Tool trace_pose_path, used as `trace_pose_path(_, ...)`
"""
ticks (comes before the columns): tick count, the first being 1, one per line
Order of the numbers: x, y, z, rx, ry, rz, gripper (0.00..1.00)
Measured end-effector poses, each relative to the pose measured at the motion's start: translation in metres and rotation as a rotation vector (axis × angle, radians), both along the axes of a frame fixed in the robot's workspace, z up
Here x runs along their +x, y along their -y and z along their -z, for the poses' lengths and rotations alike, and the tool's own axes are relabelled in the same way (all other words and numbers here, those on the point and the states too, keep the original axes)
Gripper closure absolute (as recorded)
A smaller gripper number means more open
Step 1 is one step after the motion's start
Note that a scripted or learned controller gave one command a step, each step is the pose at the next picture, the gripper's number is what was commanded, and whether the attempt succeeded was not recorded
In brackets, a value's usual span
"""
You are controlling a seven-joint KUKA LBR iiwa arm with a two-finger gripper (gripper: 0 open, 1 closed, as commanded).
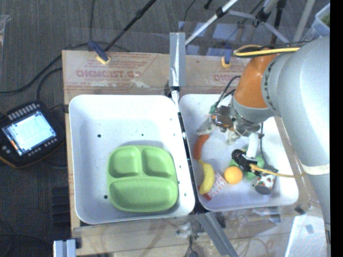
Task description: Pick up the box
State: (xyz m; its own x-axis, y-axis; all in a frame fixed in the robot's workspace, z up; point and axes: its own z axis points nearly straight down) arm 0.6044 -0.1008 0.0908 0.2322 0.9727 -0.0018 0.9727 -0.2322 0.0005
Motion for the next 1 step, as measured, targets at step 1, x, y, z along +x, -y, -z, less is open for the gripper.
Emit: trace_pose_path(1,0.0389,0.0317,0.0021,-0.004,0.007,-0.162,0.00)
